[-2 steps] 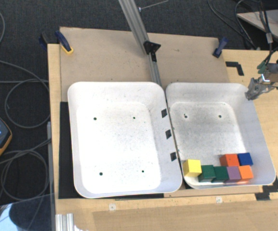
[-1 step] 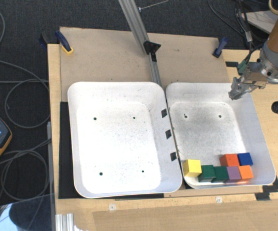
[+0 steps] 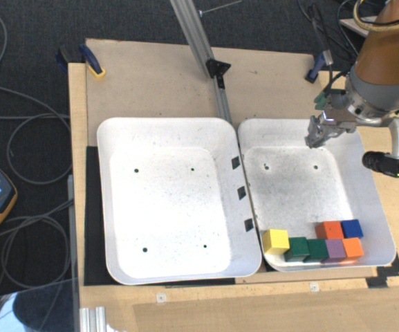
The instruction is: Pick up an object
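Broadly, the wooden bench (image 3: 164,68) takes up most of the scene, with dark carpet and loose cables around it. On it sit two shallow white bins side by side. The left bin (image 3: 168,199) lies well away from the pincer, toward the left of the picture. The right bin (image 3: 303,185) sits directly under and below the pincer in the picture.

The arm (image 3: 386,54), grey with an orange band, comes in from the right edge. Its pincer (image 3: 317,138) hangs over the far rim of the right bin, near that bin's upper right corner. Whether its fingers are spread or pressed together cannot be told; nothing can be seen between them.

A grey metal bar (image 3: 199,40) slants down from the top of the picture to the gap between the bins, up and to the left of the pincer.

The blocks, any of which could be picked up, are bunched along the near edge of the right bin, well apart from the pincer and below it in the picture. From left to right they are a yellow block (image 3: 276,240), two green blocks (image 3: 307,248), a purple block (image 3: 335,250) and an orange block (image 3: 352,247). Just behind these stand a red-orange block (image 3: 331,229) and a blue block (image 3: 351,227).

Two blue clamps (image 3: 92,59) grip the bench's far edge, one far to the left, one just above the pincer. No writing or brand can be read on anything.
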`<state>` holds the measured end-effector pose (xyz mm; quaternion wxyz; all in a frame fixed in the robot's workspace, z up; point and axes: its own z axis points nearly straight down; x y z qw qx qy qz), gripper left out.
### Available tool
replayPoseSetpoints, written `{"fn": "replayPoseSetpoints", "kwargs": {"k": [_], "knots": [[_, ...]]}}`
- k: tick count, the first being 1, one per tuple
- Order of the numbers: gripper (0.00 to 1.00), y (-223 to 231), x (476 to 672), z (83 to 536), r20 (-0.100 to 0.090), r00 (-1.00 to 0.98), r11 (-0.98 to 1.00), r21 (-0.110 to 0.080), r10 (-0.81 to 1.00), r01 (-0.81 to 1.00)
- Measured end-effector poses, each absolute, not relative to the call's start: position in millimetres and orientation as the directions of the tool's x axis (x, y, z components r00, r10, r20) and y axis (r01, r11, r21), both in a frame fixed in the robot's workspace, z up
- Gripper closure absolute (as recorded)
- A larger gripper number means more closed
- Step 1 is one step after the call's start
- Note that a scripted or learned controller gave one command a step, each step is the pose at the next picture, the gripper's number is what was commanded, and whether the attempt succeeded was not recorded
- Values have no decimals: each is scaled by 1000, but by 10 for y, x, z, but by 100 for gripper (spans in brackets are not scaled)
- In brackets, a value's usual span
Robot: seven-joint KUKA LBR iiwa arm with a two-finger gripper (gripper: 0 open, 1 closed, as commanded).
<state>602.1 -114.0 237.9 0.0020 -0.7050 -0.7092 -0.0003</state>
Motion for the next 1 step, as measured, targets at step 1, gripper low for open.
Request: {"fn": "replayPoseSetpoints", "kwargs": {"k": [1], "knots": [[100, -659, 6025, 2395, 1, -1, 1, -1, 1000, 1000]]}}
